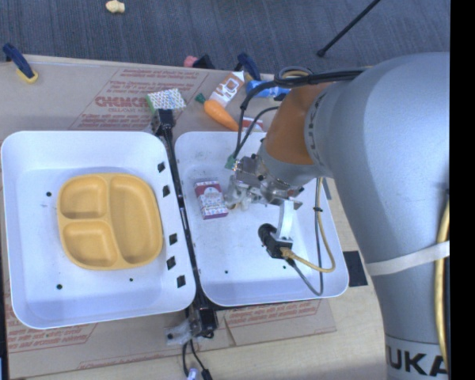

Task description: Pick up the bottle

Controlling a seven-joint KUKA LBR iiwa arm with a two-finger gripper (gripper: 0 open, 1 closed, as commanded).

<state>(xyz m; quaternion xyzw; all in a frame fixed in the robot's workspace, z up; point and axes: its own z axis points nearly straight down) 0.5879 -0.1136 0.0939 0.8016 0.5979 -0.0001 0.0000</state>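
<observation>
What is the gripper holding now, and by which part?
It cannot be told. The gripper sits low in the right bin beside a small red box, with no bottle seen in it.

Big chunky arm [388, 180] — smooth light-grey casing, rounded like a fat tube, with black "UKA" lettering showing near the bottom. There's an orange band [291, 129] just above the wrist. The wrist end is a messy cluster of silver metal bits with a small green part on it. Cables everywhere too — black ones looping over the top, a blue one, and a yellowish hose [321, 248] curling underneath.
</observation>
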